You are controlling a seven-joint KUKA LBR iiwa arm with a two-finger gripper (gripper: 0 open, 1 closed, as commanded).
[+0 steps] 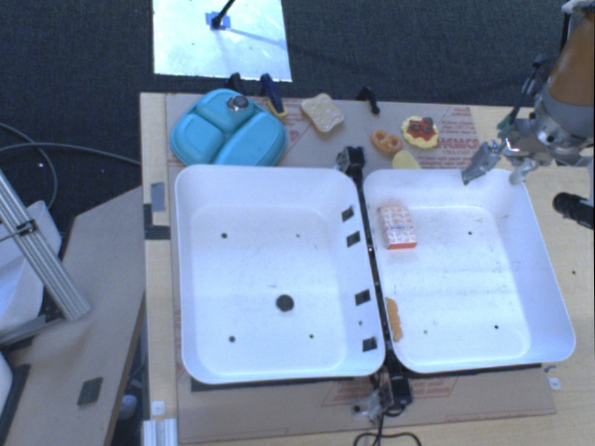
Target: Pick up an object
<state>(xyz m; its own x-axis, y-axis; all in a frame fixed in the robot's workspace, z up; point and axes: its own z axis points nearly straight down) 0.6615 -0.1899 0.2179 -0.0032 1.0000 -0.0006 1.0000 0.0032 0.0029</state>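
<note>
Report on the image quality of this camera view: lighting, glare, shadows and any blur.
Camera view: even overhead light, both white bins bright but not blown out; the pale sheet behind the bench is washed out by glare, crossed by a thin dark line; soft shadows along the bin walls; the gripper and arm look slightly soft, while the small box stays fairly sharp.

the tabletop (158,240) is carrying two shallow white bins side by side, the left bin (200,193) and the right bin (548,314), their inner rims touching along a dark strip. behind the bins, along the far edge, a blue divided dish (228,130) is lying at the left. a slice of toast (323,112) is resting beside it, and further right a small pretzel (386,140) and a round tart with red topping (420,131) are sitting close together.
</note>
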